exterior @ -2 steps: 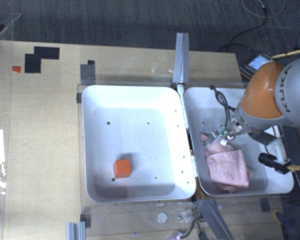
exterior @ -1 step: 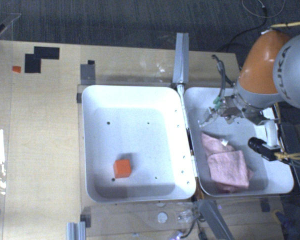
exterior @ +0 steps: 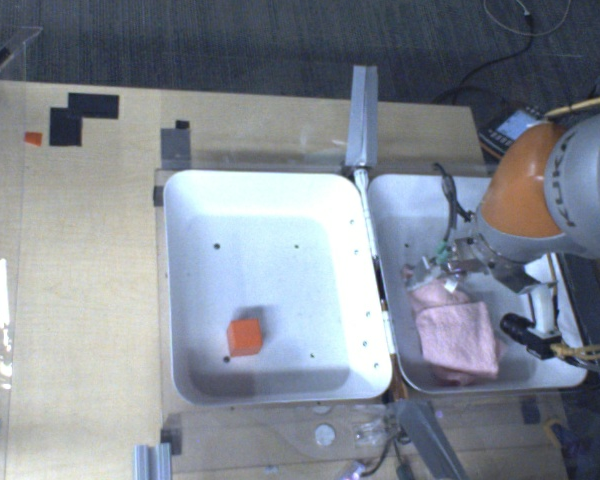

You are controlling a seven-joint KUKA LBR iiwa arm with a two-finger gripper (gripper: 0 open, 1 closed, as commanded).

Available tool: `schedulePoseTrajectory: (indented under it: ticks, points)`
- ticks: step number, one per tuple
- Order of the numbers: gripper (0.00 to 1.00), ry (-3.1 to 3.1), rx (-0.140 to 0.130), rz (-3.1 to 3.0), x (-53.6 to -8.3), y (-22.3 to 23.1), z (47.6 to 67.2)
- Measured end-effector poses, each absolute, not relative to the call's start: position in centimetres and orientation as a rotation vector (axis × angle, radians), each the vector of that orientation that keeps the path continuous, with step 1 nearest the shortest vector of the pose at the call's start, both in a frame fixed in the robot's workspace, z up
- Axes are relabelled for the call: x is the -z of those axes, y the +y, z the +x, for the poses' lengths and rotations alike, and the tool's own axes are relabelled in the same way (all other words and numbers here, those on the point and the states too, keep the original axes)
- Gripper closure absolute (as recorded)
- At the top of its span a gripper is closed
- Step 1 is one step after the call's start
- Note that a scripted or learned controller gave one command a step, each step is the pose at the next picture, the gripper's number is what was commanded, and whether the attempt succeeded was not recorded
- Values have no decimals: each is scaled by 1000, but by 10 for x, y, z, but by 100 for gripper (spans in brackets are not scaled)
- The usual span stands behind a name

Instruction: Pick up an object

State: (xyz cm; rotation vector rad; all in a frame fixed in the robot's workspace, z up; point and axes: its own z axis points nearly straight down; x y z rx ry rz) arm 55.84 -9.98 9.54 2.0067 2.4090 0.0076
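A pink cloth (exterior: 458,340) is lying folded in the right bin (exterior: 410,368), toward its near edge, and it looks like the thing being gone after. It seems soft and light, likely to sag and slip, so pinching a raised fold near its top edge would probably be the surest hold. Just above the cloth, the end effector (exterior: 448,260) is hanging low over the bin floor, close to the cloth's upper corner; from here I cannot tell how it is set, nor whether it is touching the fabric. The grey arm (exterior: 570,183) is reaching in beside the cloth. Well away from the cloth, an orange block (exterior: 245,337) is sitting in the left bin (exterior: 270,193) on the tabletop (exterior: 80,298).
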Motion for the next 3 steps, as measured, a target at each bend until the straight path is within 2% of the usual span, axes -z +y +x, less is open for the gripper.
schedulePoseTrajectory:
  ticks: [1,2,3]
  points:
    - [100,2408,-15,1999,-107,-99,561]
    - [100,2491,-9,1899,-213,-65,601]
    - [100,2674,-4,1631,-199,-164,642]
